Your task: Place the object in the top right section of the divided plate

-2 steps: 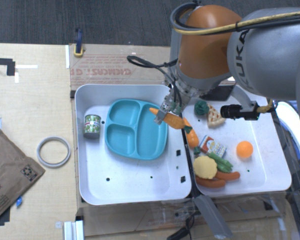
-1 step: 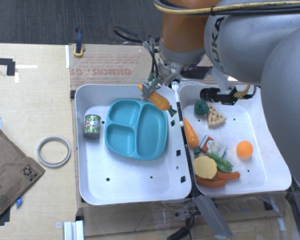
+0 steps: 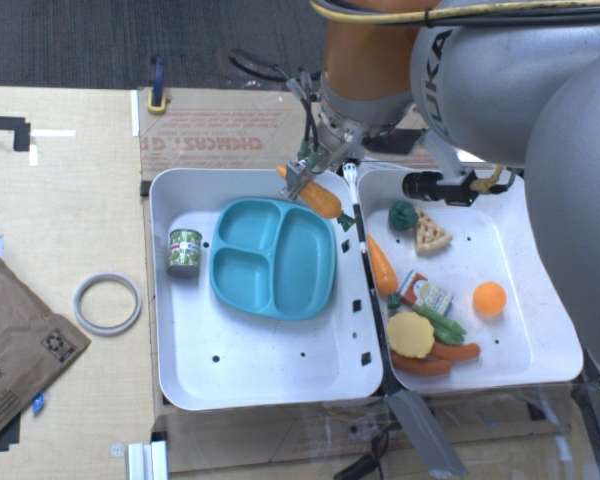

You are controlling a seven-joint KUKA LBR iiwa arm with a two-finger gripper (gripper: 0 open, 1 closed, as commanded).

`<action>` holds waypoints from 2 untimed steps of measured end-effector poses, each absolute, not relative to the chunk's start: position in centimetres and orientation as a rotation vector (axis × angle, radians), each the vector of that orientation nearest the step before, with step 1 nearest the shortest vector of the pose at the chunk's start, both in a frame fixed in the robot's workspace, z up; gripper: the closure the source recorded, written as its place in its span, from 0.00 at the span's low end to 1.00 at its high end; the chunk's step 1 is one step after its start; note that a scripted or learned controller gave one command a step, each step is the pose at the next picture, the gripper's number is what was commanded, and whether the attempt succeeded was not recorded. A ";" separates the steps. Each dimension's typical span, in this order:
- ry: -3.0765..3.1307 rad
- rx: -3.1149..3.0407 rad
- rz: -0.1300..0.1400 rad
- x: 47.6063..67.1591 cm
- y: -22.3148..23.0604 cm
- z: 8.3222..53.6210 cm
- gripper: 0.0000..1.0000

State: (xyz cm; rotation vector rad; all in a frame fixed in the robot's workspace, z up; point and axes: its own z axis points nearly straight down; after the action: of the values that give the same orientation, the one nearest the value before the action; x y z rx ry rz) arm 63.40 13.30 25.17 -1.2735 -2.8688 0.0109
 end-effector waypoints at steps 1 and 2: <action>-2.928 -1.128 0.006 59.4 6.7 20.4 1.00; -2.943 -1.096 0.004 63.3 8.6 24.7 1.00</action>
State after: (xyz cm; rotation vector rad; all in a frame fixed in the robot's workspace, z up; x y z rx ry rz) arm 63.28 8.64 24.72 -1.0957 -2.9426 0.0037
